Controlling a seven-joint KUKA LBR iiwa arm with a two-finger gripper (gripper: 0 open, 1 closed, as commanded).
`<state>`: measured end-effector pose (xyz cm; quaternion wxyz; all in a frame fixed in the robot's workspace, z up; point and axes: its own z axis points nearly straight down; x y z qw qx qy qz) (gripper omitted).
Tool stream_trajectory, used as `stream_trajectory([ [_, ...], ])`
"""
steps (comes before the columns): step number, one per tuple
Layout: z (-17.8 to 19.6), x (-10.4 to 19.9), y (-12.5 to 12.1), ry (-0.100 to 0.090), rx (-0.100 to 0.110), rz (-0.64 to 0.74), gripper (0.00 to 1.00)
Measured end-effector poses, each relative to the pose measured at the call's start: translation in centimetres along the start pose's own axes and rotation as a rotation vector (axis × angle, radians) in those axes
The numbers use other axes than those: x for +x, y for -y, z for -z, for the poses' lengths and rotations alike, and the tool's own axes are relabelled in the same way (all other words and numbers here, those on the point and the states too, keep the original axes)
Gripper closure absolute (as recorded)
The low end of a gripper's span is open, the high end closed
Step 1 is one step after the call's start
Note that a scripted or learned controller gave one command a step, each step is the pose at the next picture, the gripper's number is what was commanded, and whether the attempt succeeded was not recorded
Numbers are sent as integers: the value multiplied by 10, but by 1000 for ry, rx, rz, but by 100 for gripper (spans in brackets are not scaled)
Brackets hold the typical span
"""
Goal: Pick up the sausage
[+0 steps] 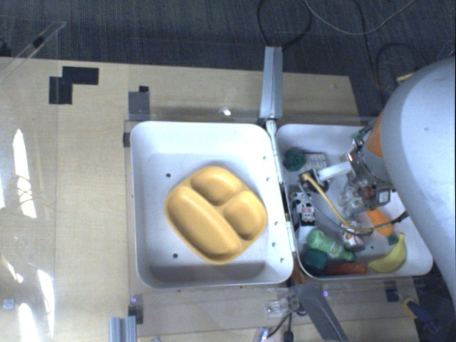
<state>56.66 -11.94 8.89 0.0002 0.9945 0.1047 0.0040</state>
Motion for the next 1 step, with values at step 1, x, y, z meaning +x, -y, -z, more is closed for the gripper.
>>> stream_trajectory([
  [1,-2,72,18,0,0,25,100],
])
